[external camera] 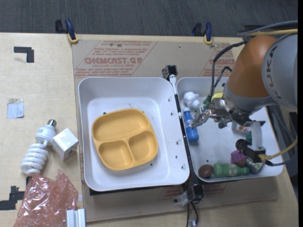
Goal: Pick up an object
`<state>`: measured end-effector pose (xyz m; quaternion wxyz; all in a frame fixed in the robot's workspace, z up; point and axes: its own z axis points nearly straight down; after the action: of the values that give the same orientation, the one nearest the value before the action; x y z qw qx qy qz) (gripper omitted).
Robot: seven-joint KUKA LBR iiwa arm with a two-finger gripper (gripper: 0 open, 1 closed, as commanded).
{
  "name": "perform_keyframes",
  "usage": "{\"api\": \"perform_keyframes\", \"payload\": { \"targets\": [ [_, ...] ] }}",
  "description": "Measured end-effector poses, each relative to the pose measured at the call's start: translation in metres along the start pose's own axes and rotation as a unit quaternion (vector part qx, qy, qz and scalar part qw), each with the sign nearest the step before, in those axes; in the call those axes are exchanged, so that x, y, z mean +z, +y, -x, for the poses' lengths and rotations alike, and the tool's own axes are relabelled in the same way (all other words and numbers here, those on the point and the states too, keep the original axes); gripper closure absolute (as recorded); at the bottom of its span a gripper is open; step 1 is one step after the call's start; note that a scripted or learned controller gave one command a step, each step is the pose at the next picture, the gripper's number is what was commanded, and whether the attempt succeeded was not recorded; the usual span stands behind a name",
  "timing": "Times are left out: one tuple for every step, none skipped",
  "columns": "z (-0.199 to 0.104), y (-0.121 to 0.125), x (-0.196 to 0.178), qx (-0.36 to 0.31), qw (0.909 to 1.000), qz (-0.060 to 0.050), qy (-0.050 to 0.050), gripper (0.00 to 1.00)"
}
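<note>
I am hanging my arm (265,70) over the right bin (215,155), while the left bin (90,126) is holding a yellow divided plate (124,138). My fingers (204,116) are pointing toward the right bin's left wall, just beside a blue bottle (191,127) lying against that wall. Whether they are spread or pinched, I cannot tell. Nothing is sitting between them, so I judge the picking is not yet done; a green bottle (230,170) is lying along the near wall.

You'll find a blue bottle (191,130) with a white cap lying along the right bin's (215,150) 9 o'clock wall. A green bottle (230,169), a brown ball (206,171) and a purple piece (239,158) sit at 6 o'clock.
</note>
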<state>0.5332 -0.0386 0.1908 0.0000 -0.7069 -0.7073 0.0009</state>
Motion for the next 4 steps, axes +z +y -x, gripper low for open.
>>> {"api": "perform_keyframes", "payload": {
  "targets": [
    [0.062,0.038,0.059,0.001,1.0,-0.001,0.0,0.0],
    [0.065,-0.006,0.099,0.003,1.0,0.001,-0.002,0.0],
    [0.065,-0.006,0.092,0.003,1.0,-0.001,-0.001,1.0],
    [0.065,-0.006,0.092,0.003,1.0,-0.001,-0.001,0.0]
  ]
}}
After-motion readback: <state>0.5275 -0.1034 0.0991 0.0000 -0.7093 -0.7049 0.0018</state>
